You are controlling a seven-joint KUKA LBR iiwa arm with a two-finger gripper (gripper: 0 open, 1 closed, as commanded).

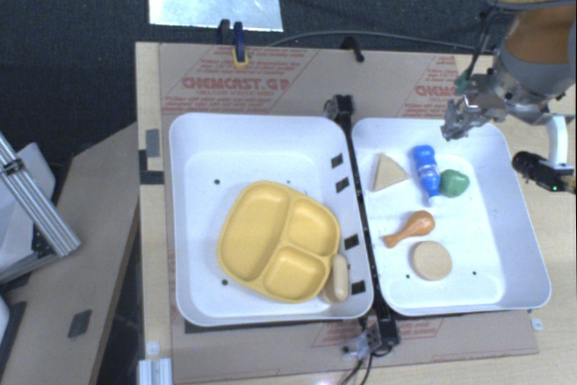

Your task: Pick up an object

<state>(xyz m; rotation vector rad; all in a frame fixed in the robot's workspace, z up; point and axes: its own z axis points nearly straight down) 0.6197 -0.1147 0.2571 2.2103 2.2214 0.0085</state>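
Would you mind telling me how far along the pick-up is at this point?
Nothing looks picked yet. The gripper hovers over the right bin's far edge, nothing visible between its fingers. The blue bottle, green piece, wedge, drumstick and round cookie lie inside. Descending, grasping and lifting remain.

You have the divided tray [279, 252] in the left bin [203, 149], a bread roll [338, 278] touching it at 4 o'clock. In the right bin [518, 239], the wedge [389, 172] lies at 9 o'clock of the bottle [425, 169], the drumstick [410, 229] and round disc [431, 261] toward 6.
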